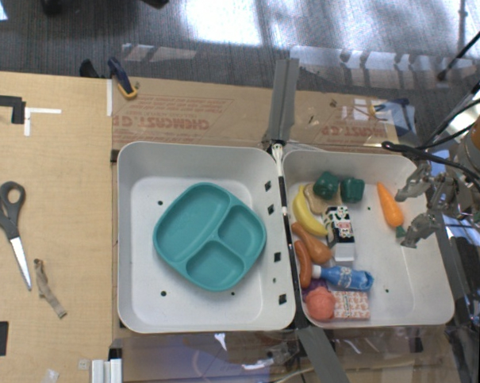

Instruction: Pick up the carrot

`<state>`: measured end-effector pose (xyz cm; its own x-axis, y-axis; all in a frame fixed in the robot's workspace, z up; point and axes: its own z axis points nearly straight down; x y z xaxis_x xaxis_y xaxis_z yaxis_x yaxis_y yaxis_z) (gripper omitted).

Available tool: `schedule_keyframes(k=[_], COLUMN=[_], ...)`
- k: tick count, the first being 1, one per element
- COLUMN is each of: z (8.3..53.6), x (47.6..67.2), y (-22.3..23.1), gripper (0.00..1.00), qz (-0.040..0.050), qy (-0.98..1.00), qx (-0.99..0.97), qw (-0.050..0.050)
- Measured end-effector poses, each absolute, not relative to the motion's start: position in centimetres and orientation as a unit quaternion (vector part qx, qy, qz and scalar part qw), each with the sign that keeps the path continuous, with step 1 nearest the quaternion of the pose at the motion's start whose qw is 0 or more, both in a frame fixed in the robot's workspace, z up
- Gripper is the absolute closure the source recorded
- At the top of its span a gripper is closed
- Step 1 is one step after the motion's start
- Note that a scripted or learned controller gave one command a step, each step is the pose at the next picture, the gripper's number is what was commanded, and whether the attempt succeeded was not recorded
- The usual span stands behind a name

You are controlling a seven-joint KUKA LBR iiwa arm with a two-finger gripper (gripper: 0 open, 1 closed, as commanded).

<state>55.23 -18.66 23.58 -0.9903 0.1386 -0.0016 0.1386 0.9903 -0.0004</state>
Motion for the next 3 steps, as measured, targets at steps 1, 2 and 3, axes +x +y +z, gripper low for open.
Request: schedule_keyframes(k=[1,2,3], z=[11.3,9.5,10.6], x=[62.0,65.9,66.1], y=[-21.1,-22.1,-22.1], gripper=[0.00,0.00,1.00], qz=[-0.0003,-0.0008,-0.0023], qy=[1.000,1.000,1.000], qx=[0.015,0.022,0.021], qw=[0.002,0.004,0.008])
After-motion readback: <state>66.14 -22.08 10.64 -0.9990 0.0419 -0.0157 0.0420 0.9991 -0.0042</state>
